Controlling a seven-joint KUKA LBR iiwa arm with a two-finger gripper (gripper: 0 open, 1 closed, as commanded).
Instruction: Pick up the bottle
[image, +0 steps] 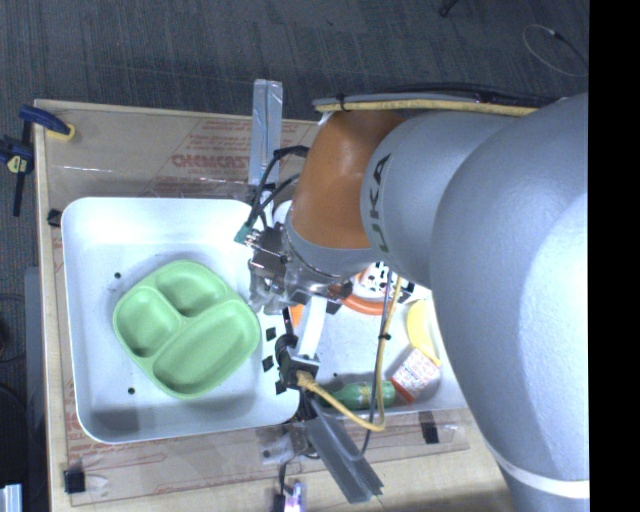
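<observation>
- Counter of pale board with faded red print, carrying two white bins side by side; dark grey carpeted floor runs along the top of the view.
- Two blue clamps grip the counter's left edge, and a grey metal strip stands up behind the bins.
- Left bin is in plain sight, holding a green plate with three compartments, lying flat near the middle.
- Right bin is mostly covered: the grey arm sweeps in from the right, and its orange band sits over the bin's back half.
- And the bottle: green, lying on its side in the right bin, along the front wall, with its length running left to right.
- Just right of the bottle there's a red and white carton, and behind that a yellow thing pressed against the arm's outline; what it is I can't say.
- An orange-rimmed thing peeks out under the wrist, too hidden to name.
- Claw hangs over the divide between the two bins, right beside the plate's right rim and apart from the bottle, which lies nearer the front and to the right.
- Whether the claw is apart or together, I cannot tell; the wrist blocks it from above.
</observation>
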